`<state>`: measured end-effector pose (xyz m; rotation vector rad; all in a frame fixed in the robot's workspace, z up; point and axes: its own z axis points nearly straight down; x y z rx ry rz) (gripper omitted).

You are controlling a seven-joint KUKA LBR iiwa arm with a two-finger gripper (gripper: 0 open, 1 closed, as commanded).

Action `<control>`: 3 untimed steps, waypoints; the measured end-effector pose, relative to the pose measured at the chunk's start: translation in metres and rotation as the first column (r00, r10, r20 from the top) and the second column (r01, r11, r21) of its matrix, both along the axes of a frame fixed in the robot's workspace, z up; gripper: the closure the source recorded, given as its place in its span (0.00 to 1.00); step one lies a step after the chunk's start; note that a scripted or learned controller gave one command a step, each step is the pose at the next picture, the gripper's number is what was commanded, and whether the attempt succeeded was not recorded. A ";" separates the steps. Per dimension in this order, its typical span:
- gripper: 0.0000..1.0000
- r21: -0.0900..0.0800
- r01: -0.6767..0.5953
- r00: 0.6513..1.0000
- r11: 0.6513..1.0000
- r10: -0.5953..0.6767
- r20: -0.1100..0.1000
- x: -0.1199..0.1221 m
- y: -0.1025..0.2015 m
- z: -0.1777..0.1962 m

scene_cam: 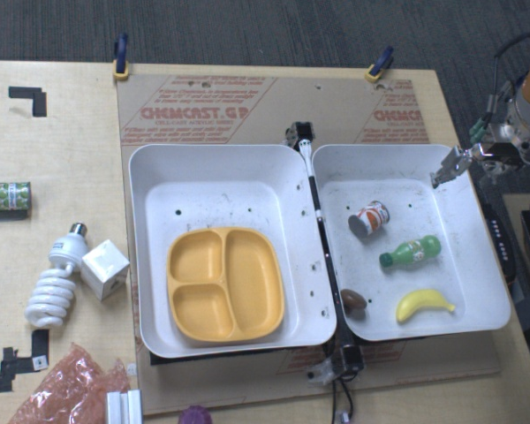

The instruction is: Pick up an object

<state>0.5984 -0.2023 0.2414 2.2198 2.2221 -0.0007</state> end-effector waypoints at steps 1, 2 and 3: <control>0.00 0.000 0.002 1.000 1.000 -0.002 0.000 -0.046 -0.003 -0.145; 0.00 0.001 0.003 1.000 1.000 -0.003 0.000 -0.110 0.041 -0.149; 1.00 0.000 0.005 1.000 1.000 -0.005 0.003 -0.109 0.040 -0.139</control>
